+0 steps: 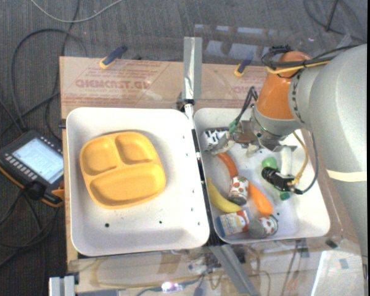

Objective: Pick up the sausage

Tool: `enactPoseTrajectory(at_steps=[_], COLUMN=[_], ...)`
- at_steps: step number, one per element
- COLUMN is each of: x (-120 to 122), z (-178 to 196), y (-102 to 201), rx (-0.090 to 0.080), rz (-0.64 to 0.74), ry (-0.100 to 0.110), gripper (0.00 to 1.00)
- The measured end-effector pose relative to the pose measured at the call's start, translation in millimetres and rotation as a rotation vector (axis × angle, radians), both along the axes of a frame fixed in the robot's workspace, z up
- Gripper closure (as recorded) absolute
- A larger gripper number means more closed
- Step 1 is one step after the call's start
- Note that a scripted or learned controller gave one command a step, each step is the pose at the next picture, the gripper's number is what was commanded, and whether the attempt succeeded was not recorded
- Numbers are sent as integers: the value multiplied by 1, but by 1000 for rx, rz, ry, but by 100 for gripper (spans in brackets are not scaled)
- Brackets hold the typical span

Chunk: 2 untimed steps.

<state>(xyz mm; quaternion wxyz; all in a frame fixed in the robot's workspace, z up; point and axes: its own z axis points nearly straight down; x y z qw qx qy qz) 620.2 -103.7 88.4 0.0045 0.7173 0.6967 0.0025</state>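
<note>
- A handheld controller with a lit screen is seen on the dark floor at the far left, just beside the bench, with cables trailing around it.
- The left bin is shown as a shallow white tray; a yellow divided plate with three compartments lies in its upper middle part.
- A sheet of cardboard is visible behind both bins, with two clamps set on its far edge.
- The right bin is placed directly beside the left bin, their inner walls touching along the centre line.
- The sausage, an orange-red curved piece, lies in the upper left part of the right bin, just below the gripper and apart from it.
- A yellow banana is seen along the left wall of the right bin, below the sausage.
- A small patterned can rests between the banana and an orange carrot.
- A labelled tin and a second patterned can lie at the near edge of the right bin, side by side.
- A green item sits to the right of the sausage, partly hidden by the wrist cabling.
- The gripper is lowered into the upper left corner of the right bin; whether its fingers are open or closed cannot be told, and nothing is seen between them.
- The grey arm, with its orange band, enters from the right and covers the far right part of the bin.
</note>
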Motion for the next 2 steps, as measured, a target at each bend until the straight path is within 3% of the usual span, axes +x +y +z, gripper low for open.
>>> enactPoseTrajectory(at_steps=[1, 2], x=[1, 13], z=[9, 92], y=[1, 81], rx=[4, 4], rz=[-2, 117], ry=[-2, 15], gripper=[100, 100])
